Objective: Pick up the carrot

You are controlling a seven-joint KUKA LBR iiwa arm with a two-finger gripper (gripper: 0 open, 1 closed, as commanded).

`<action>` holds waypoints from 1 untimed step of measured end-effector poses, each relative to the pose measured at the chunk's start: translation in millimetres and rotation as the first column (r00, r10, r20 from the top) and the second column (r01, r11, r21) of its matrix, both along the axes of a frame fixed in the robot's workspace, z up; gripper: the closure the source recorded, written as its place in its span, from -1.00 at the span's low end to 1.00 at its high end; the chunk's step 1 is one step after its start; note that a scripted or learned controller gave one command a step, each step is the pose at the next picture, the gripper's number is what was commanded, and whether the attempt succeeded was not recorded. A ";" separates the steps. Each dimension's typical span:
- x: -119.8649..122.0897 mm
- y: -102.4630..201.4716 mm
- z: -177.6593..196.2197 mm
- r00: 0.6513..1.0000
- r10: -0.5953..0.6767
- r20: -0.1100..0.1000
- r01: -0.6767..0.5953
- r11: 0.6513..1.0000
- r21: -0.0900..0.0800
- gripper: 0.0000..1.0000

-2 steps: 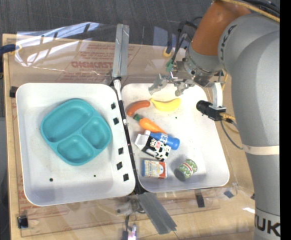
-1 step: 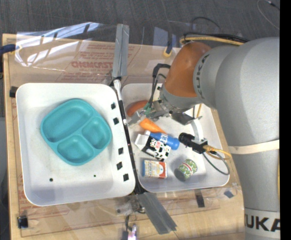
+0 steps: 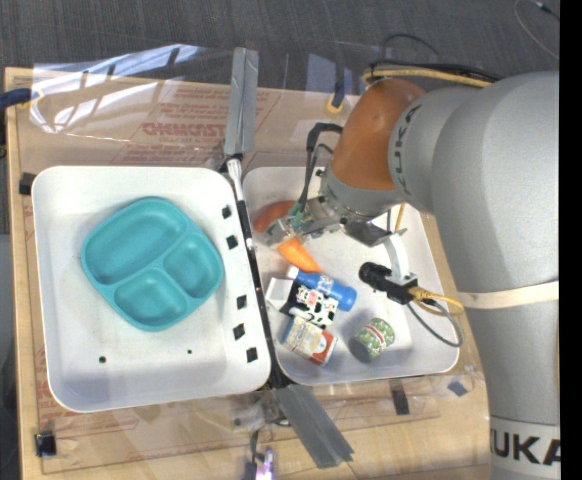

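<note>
At the near edge, the pale wooden desk (image 3: 121,433) carries a strip of matt grey tape (image 3: 316,430) in front of two shallow, round-cornered white plastic bins.

Nearest in the right-hand white bin (image 3: 371,376) lies a small boxy carton with a red and orange print (image 3: 308,338). Beside it sits a rounded green lump with a pale speckled pattern (image 3: 373,337). Just behind the carton is a black-and-white blotched block (image 3: 317,311), touching a glossy blue cylindrical tube with a white end (image 3: 331,291).

The left-hand white bin (image 3: 81,368) holds a smooth teal plastic plate with three compartments (image 3: 151,261), set at a slant.

The bright orange carrot (image 3: 301,256) lies in the right bin close to the wall between the bins, just beyond the blue tube. It is a short, smooth, tapering cone with its narrow tip pointing towards the near right. The jaws sit right at its thicker far end. Whether they are spread, pressed together or pinching the carrot, I cannot tell.

Just beyond them a dull reddish-brown rounded object (image 3: 273,213) rests near the bin's far left corner.

The smooth grey arm (image 3: 491,188) fills the right side, and its glossy orange band (image 3: 371,138) curves above the wrist. Farthest back, a wrinkled clear plastic sheet (image 3: 121,88) covers the desk.
</note>
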State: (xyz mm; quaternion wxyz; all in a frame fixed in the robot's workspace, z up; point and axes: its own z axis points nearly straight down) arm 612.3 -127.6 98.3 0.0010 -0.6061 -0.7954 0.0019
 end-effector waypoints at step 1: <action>-20.8 -29.8 89.7 0.999 -0.044 0.002 0.044 0.999 0.002 1.00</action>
